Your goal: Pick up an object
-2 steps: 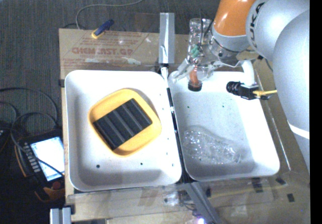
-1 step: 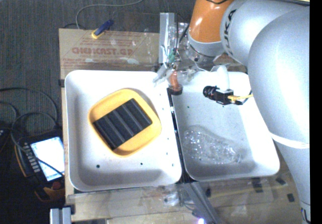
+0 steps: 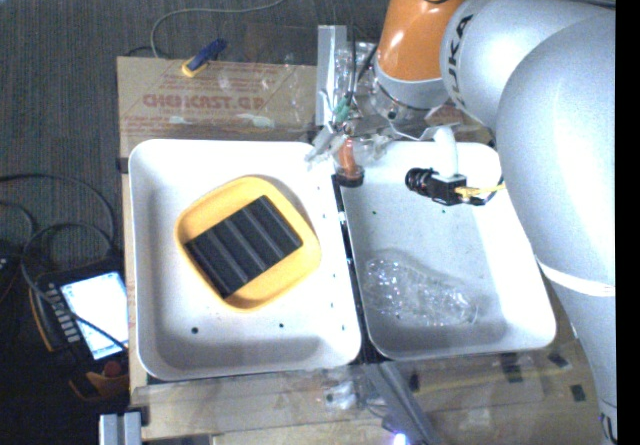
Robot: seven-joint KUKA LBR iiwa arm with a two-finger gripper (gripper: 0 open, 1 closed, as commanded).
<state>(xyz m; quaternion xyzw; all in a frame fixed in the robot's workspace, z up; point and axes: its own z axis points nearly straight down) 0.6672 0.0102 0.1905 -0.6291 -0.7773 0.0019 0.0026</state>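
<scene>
A yellow rounded block with a black ribbed top [image 3: 248,241] lies in the middle of the left bin [image 3: 160,333]. A crumpled clear plastic piece [image 3: 415,291] rests in the right bin [image 3: 500,328], toward its front. My gripper [image 3: 347,151] hangs at the far end of the wall between the two bins, well beyond both objects. A small brown-orange thing [image 3: 348,169] sits directly under it, above the dividing wall; whether it is gripped is unclear.
A flat cardboard sheet [image 3: 215,103] with a blue and yellow tool [image 3: 203,56] lies behind the left bin. A handheld screen device [image 3: 85,308] and cables lie on the floor at the left. The arm's large grey body [image 3: 560,133] overhangs the right bin's far right side.
</scene>
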